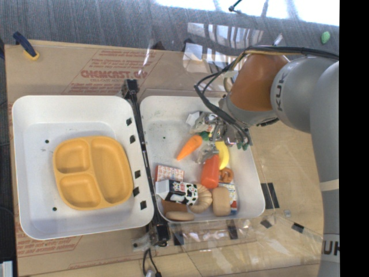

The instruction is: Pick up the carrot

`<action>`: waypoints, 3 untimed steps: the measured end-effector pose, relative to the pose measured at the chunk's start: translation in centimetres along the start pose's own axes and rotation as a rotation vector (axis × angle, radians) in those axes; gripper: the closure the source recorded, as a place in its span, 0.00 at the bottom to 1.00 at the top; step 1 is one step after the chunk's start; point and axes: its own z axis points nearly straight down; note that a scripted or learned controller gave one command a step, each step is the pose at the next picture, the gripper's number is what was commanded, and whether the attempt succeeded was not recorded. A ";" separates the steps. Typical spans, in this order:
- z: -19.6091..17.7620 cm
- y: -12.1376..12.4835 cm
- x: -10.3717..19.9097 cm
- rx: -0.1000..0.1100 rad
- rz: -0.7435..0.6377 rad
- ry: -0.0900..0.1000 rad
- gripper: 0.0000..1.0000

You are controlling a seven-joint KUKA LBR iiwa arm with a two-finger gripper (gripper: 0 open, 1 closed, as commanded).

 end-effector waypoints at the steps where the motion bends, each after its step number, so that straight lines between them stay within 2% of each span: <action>1: 0.0 5.0 4.8 -0.003 0.051 0.002 0.00; 2: -1.2 5.0 4.6 -0.001 0.044 -0.003 1.00; 3: -6.5 6.6 4.4 -0.001 0.325 -0.004 1.00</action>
